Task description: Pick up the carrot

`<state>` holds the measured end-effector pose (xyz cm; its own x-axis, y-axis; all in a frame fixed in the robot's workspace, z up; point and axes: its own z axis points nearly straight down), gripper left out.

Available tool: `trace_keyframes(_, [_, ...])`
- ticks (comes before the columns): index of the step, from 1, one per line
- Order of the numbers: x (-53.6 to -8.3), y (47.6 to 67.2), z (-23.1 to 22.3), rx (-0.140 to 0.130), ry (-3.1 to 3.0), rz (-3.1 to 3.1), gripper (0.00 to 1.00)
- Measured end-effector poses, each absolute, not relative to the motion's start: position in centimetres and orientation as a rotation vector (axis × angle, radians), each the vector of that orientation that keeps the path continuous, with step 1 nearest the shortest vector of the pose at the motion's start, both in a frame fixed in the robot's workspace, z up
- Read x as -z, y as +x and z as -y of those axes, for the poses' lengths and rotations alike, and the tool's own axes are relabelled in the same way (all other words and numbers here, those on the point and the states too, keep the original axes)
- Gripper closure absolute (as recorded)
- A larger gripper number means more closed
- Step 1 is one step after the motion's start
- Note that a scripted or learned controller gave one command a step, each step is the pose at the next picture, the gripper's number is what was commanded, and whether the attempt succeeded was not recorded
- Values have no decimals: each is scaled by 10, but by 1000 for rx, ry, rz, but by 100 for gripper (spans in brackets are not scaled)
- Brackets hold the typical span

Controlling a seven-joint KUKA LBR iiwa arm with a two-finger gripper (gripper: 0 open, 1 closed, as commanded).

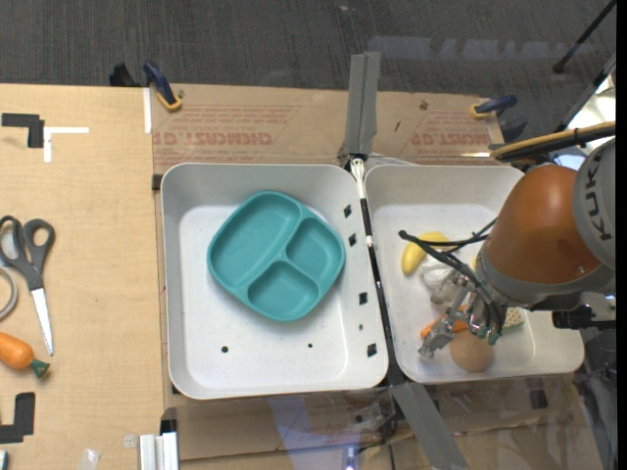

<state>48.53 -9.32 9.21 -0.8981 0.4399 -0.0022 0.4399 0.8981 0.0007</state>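
Gripper low in the right bin, between banana and a brown round item — presumably to reach the carrot, the orange piece at its tip — jaws' opening hidden, cannot tell.

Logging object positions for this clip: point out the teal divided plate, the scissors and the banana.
teal divided plate [277, 255]: camera view, centre ridge.
scissors [37, 297]: camera view, blades.
banana [415, 254]: camera view, yellow body.
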Motion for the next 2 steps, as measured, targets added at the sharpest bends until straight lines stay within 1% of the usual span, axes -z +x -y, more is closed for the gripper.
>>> trace_keyframes(1, [-101,486,93,0,705,-3057,100])
trace_keyframes(2, [-102,499,144,0,869,-3015,100])
